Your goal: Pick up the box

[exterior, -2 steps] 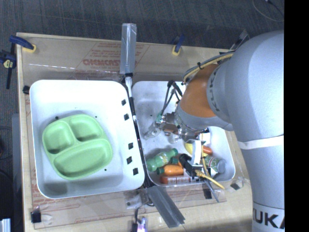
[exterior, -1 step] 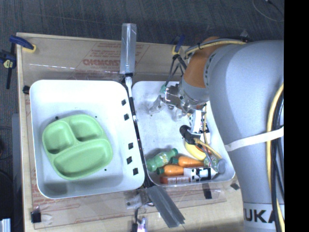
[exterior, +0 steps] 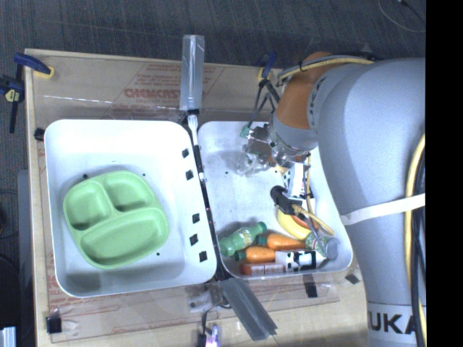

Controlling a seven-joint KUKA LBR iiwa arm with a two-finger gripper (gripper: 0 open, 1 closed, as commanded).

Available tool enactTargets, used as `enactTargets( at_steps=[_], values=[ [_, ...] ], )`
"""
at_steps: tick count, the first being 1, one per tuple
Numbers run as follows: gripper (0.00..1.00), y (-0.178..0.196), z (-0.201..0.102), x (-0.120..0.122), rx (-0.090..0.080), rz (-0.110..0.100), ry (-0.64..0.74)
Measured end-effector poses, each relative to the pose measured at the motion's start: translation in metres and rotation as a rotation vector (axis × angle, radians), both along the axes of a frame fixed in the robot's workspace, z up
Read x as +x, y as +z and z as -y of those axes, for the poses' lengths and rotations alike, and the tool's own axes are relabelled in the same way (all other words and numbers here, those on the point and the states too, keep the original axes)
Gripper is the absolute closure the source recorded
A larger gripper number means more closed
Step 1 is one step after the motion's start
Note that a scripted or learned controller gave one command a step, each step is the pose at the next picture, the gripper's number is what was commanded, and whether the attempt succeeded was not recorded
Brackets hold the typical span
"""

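- While my pincer hangs over the bare upper part of the right bin, I cannot tell how it is set or whether it has hold of anything; it is a blur of metal against white.
- What I take for the box, a flat red and white pack, lies along the near wall of that bin, well apart from my pincer. A wrong guess there means I close on something else.
- It is packed in tight: the carrot and orange piece are touching it from above, the green bottle is just beside, and the banana is near. Coming down on it, I could catch a neighbour instead or shove the heap aside.
- Because it lies against the wall, one side may strike the rim and leave me no room to close around it.
- Its flat, slick face may slip out.
- The green tray in the left bin is out of harm's way.
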State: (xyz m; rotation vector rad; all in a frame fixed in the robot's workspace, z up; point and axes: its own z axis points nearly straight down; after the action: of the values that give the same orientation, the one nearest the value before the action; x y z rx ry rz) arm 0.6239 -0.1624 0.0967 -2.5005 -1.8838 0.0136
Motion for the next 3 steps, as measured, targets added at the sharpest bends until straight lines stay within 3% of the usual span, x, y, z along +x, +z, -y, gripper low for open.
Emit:
enactTargets(
  at_steps=[1, 2, 3],
  values=[
    [1.0, -0.008, 0.037, -0.022, 0.001, 0.007, 0.156],
    [1.0, -0.007, 0.035, -0.084, 0.005, 0.01, 0.72],
    [1.0, 0.088, -0.005, -0.093, -0.001, 0.01, 0.271]
  ],
)
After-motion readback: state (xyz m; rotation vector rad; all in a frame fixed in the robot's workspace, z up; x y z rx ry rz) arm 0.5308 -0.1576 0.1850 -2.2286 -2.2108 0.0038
